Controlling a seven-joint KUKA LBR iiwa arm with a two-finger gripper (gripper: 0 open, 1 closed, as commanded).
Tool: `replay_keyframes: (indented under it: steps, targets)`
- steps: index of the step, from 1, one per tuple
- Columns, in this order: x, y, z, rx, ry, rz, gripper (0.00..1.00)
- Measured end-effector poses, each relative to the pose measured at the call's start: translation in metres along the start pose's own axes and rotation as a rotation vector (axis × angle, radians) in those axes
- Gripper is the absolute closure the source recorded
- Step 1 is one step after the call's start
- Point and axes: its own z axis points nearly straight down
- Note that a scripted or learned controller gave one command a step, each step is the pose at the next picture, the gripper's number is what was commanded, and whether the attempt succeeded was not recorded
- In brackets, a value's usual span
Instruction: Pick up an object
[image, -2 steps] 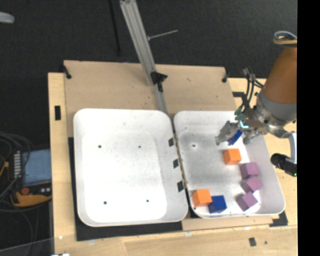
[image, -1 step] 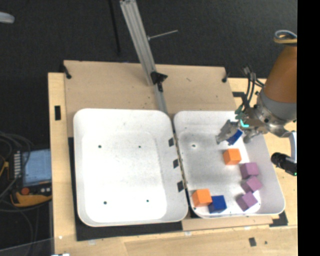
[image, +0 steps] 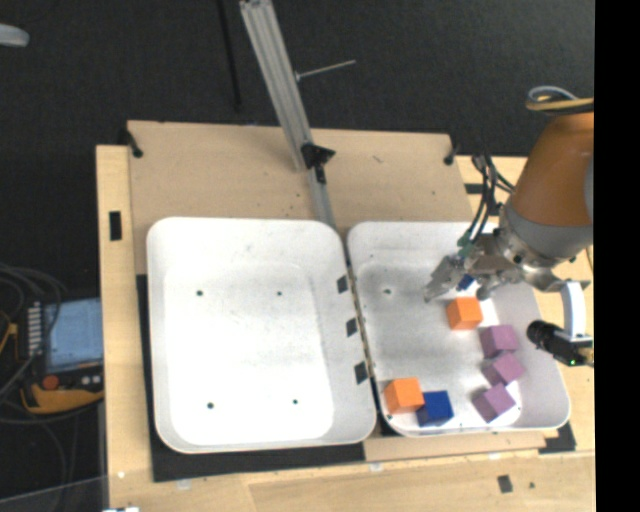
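- The claw (image: 452, 285) hangs over the right bin (image: 400, 255), just above an orange cube (image: 464, 313); its state cannot be told
- Three purple blocks (image: 497, 339) lie nearby

We cannot resolve the pincer (image: 452, 285) fingertips; the arm (image: 560, 190) is cut off at the right edge.

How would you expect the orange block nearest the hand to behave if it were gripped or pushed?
The orange block looks like a flat-faced cube, so it would probably slide rather than roll. It seems rigid and likely light. The purple block close beside it might get nudged.
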Motion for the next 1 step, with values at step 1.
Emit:
replay_keyframes:
  steps: [1]
  targets:
    - [0.0087,0.0021,0.0524,0.001,0.001,0.004,0.00]
